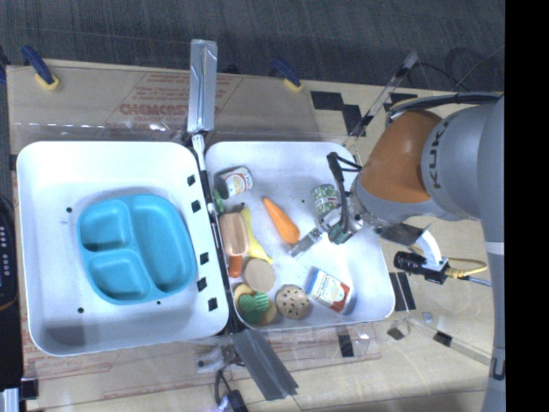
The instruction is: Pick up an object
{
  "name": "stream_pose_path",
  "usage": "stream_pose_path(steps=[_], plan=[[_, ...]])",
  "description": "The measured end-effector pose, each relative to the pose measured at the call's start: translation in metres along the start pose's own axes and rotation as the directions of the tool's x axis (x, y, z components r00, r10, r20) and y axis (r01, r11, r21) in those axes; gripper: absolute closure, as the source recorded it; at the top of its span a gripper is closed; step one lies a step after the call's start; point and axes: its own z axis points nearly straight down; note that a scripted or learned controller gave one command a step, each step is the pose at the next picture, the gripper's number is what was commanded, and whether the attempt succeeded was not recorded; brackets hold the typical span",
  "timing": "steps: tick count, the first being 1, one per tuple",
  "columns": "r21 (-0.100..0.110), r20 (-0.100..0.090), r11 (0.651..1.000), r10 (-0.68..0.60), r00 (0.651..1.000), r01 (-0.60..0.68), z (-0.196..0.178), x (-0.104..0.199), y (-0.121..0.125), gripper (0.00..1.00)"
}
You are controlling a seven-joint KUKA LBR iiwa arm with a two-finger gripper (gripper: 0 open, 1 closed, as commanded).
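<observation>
Two white bins sat side by side on a brown bench, with dark floor along the top of the frame. One blue clamp (40, 67) gripped the bench edge at upper left, a second blue clamp (286, 73) at upper centre.

The left bin (51, 316) held one thing: a blue three-compartment tray (135, 247), lying flat near the middle.

The right bin (283, 157) held the loose objects. Counted along its left wall, top to bottom: one small can (235, 182), one hot dog in a bun (233, 233) with a yellow piece just beside it, one round tan disc (259, 275), and one green and yellow toy (252, 305) at the lower corner. One orange carrot (280, 220) lay tilted mid-bin. One speckled cookie (292, 301) lay lower centre, with one small carton (328, 291) just to its right. One clear, green-tinted cup or jar (325, 199) stood right of centre.

One arm came in from the right, orange band above the wrist. The gripper (329, 230) hung low inside the right bin, just below the jar and right of the carrot. Fingers looked slightly apart, nothing between them.
</observation>
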Motion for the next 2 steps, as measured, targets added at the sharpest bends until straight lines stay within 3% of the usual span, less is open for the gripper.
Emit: stream_pose_path(steps=[1, 2], plan=[[0.004, -0.003, 0.942, 0.336, 0.942, -0.336, 0.002, -0.007, 0.067, 0.00], [0.003, -0.003, 0.943, 0.332, 0.943, -0.332, -0.009, -0.007, 0.067, 1.00]])
